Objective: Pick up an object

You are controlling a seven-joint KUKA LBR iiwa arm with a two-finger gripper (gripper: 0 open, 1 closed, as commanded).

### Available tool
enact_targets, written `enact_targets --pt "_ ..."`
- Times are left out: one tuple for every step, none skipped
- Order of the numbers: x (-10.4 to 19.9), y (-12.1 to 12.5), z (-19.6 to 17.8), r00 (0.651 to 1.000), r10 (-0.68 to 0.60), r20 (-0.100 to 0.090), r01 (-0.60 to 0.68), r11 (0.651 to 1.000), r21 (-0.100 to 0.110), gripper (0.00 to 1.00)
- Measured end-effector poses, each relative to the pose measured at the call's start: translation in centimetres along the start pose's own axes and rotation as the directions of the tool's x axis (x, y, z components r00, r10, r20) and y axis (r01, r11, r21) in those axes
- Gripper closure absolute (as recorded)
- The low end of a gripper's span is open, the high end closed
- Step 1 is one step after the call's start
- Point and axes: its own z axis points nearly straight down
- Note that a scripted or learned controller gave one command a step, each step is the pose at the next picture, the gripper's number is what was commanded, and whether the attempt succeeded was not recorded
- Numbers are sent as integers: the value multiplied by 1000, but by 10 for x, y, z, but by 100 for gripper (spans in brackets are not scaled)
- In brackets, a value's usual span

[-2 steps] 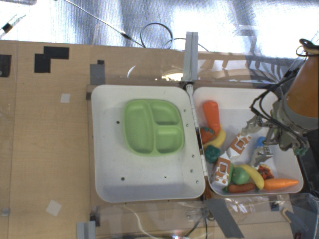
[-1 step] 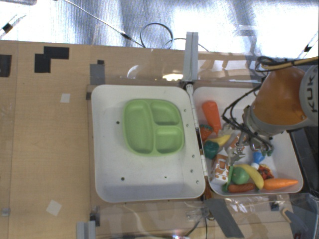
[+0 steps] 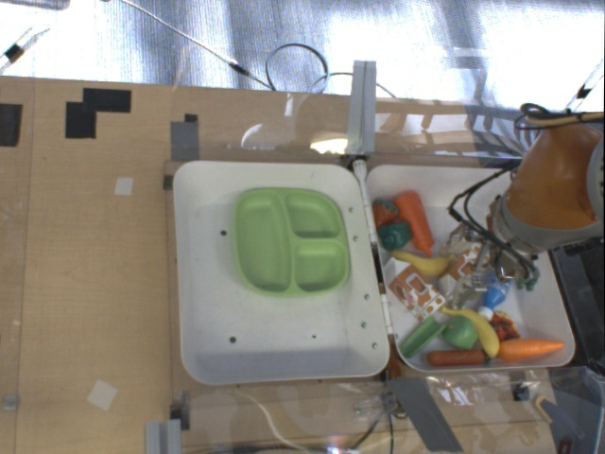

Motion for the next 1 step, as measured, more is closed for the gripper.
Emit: enact_targets --pt "9 -3 3 996 92 -4 -92 996 -2 0"
